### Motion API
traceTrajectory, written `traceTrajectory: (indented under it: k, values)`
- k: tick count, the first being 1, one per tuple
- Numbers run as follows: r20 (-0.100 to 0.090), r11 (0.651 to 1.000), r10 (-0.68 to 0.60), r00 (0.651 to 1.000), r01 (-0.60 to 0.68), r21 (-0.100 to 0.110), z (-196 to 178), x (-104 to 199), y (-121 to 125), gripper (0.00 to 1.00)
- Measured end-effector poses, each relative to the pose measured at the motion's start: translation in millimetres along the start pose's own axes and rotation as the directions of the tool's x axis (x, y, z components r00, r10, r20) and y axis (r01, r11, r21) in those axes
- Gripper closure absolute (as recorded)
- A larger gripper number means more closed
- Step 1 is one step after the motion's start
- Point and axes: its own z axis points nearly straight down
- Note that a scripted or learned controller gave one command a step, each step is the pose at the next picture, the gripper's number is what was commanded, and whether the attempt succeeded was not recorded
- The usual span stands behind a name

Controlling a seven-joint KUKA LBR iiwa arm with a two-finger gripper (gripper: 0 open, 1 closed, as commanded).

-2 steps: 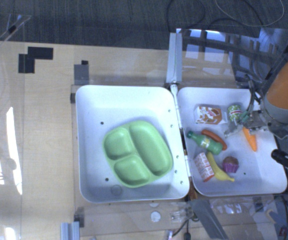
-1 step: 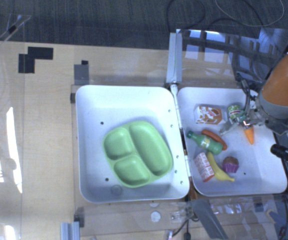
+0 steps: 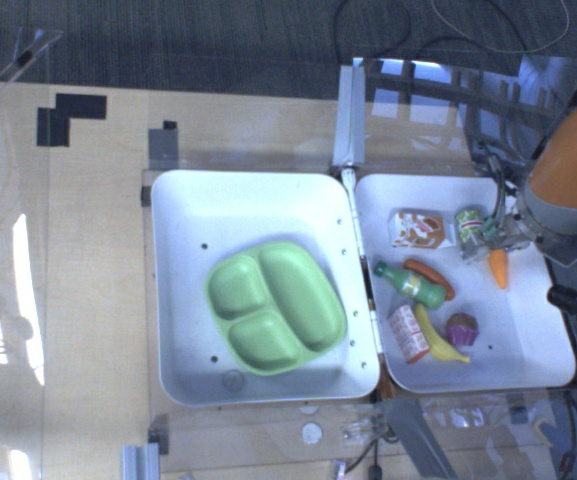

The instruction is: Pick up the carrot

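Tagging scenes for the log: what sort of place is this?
Likely a robot lab's pick-and-place test bench, not a kitchen: two white bins fixed to a wooden bench, toy food such as a carrot, and loose cables on carpet.

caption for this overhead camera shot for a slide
Robot hand at a small orange carrot in the right white bin; green divided plate left.
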Motion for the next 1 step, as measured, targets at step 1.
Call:
traceTrajectory:
  k: [1]
  values:
    - [-0.004,0.959,-0.281,0.96,0.281,0.017,-100.6,40.4,18.5,1.0]
